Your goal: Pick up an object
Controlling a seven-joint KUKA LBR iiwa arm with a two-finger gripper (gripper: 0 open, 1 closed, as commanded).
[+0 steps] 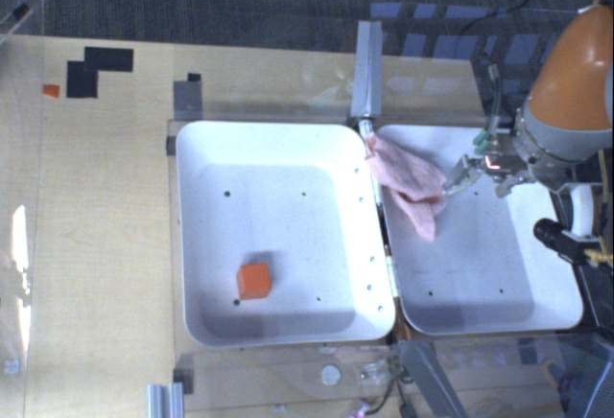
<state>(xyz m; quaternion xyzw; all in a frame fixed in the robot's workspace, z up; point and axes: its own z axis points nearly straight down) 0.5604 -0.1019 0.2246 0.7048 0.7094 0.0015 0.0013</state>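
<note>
Pale wooden bench top runs under two shallow white bins set side by side, with dark carpet along the far edge. A pink cloth (408, 184) lies crumpled in the right bin (480, 301), its far-left corner riding up on the wall (376, 178) shared with the left bin (288, 157), its body trailing toward the near right. At its right edge sits the gripper (459, 178), coming in from the right under the orange band of the arm (574, 81); the fingertips look closed down narrow and appear to pinch a fold of the cloth, though the contact is small and hard to read with certainty. If the hold is real, the step in hand is the lift, and it should go straight up and slowly, so the thin pinch does not slip and the corner draped over the dividing wall peels off rather than snags. A pause once the cloth hangs free would show whether the grip is sound. Should the fabric slide out, a deeper bite nearer the bunched middle would serve better. Well apart, in the near part of the left bin, an orange block (254, 281) rests alone, a firmer alternative target.
</note>
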